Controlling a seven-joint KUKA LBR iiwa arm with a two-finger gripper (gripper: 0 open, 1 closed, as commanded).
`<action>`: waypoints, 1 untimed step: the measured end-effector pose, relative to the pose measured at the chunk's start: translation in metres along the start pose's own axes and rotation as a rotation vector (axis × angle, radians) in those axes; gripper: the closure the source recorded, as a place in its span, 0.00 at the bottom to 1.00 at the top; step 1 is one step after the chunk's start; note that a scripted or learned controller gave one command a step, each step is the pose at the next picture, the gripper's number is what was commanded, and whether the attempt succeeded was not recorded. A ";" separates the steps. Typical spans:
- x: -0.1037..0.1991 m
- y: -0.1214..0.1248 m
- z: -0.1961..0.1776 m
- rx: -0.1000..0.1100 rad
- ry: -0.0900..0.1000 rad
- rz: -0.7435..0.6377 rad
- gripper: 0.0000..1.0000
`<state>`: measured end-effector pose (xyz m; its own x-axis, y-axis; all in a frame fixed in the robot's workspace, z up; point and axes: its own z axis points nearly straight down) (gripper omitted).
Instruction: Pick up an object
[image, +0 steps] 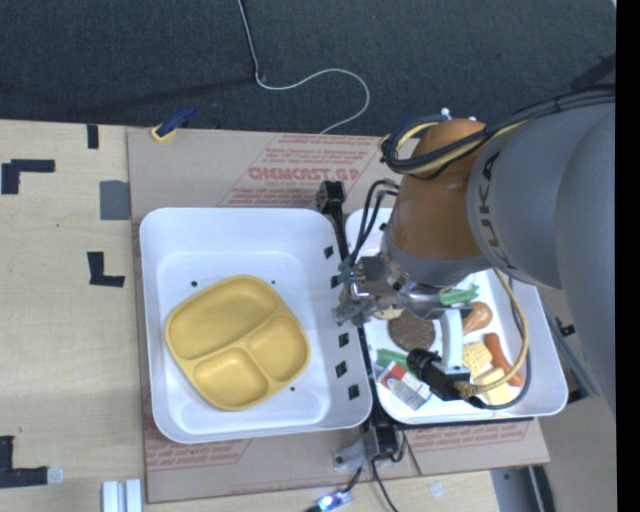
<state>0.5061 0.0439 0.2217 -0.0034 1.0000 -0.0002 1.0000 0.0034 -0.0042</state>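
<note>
Objects for picking lie heaped in the right bin, which touches the left bin along its inner wall. Against that right bin's near wall sit a brown round disc, a red and white packet, an orange piece, a green piece and pale yellow blocks. The arm reaches in over the right bin's far half, its orange band turned toward the camera and its wrist pointing down into the bin. The gripper hangs just above the disc, at the bin's left side; whether it is spread or closed cannot be told. A yellow divided plate rests in the left bin
</note>
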 end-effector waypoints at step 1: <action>0.031 -0.013 -0.012 -0.002 0.001 -0.002 1.00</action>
